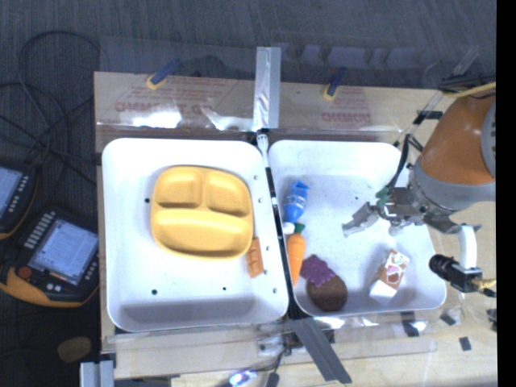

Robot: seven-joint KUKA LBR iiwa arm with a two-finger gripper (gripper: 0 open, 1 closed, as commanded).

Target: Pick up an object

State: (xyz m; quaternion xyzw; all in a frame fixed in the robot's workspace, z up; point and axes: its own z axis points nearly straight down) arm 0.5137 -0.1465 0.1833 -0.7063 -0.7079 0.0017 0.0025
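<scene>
- Over the right bin (355,156), the gripper (359,220) reaches in from the right rim with its fingers spread and nothing between them; it looks to hang above bare floor, though its height is hard to judge from this slanted view.
- Risk: closing where it is would probably catch air, since no item lies under the tips; every candidate sits off to one side.
- Risk: the carton (389,274) stands tilted near the bin's front wall; a descent slightly off could tip it or pin it against the rim rather than seize it.
- Risk: the carrot (296,252), grapes (317,270) and brown lump (329,293) crowd together, touching; fingers dropped there may wedge between two items or drag a neighbour.
- Carton: nearest the gripper, back toward the arm's side and nearer the front wall; probably the easiest target.
- Bottle (296,201): straight ahead of the tips, against the divider, well apart.
- Tray (201,210) and orange piece (255,258): beyond the divider in the left bin (129,297), farthest away.
</scene>
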